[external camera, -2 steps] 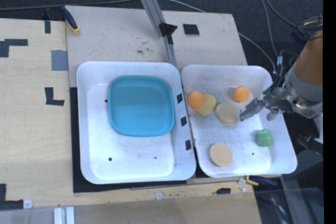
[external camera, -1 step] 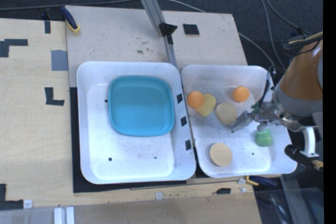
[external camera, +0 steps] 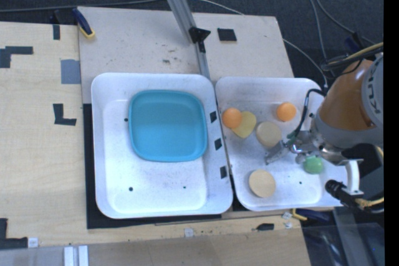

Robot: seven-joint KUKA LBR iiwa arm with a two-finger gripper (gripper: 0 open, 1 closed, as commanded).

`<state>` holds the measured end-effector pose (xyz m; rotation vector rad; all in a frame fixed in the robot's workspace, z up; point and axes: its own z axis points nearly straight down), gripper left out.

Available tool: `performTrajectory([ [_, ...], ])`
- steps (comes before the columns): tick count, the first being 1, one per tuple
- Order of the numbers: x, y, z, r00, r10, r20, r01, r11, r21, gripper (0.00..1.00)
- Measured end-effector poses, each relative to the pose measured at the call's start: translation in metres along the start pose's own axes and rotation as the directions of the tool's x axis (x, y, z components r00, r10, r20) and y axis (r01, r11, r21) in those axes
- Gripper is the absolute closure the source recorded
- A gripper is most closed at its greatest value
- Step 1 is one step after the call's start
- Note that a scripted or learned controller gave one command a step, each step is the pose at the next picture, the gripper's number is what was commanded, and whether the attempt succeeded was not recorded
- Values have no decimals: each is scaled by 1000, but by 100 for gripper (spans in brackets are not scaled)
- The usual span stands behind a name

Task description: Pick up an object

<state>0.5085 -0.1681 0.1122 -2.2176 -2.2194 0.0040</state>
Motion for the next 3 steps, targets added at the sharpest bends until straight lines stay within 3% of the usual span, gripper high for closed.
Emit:
performTrajectory([
  [1,0,0,23,1000,0,2,0,1000,-5,0],
  [2,-1,1,11,1000,1,3,-1,1000,-8,100],
  [3,-6,0,-50,1000,1,2,-1,1000,-9,100],
])
